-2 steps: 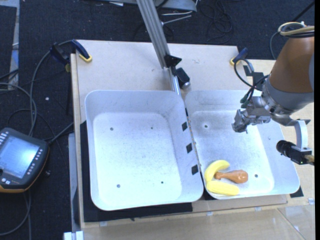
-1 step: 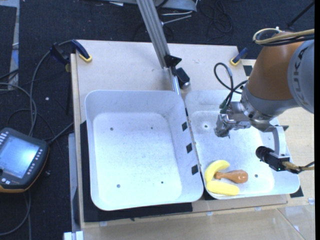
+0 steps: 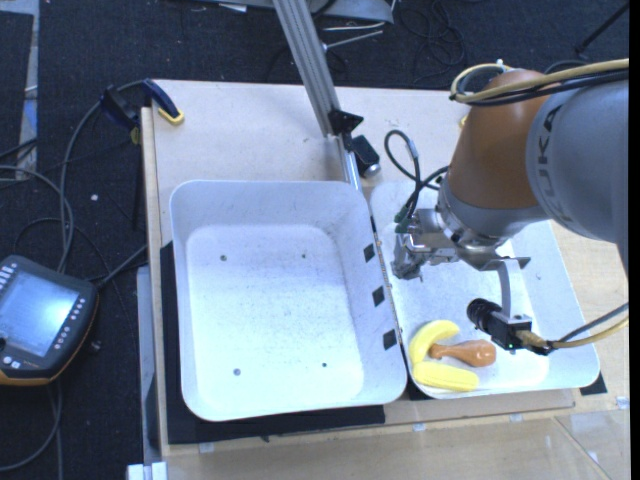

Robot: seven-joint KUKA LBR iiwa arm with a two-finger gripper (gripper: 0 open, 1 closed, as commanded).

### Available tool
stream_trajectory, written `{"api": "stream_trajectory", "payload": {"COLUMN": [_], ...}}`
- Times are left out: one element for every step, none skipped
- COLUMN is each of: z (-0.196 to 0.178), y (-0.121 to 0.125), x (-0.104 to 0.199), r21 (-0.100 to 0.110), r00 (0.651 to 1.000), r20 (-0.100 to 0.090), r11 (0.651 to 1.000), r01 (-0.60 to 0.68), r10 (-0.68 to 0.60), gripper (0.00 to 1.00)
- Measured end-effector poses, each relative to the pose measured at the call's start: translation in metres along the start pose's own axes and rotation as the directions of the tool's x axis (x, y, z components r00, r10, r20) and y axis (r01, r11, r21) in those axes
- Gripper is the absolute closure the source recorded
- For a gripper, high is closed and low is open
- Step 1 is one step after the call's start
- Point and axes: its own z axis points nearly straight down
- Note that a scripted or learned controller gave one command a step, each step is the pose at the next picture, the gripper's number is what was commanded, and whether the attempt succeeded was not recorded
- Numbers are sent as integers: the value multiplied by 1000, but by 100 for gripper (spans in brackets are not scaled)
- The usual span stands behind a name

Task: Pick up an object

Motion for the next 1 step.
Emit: {"api": "stream_trajectory", "payload": {"z": [6], "y": [3], "x": [53], "r21": [0], "r00": [1000], "r20": [0], "r11": [1000], "r01": [0], "r10": [0], "gripper": [100]}}
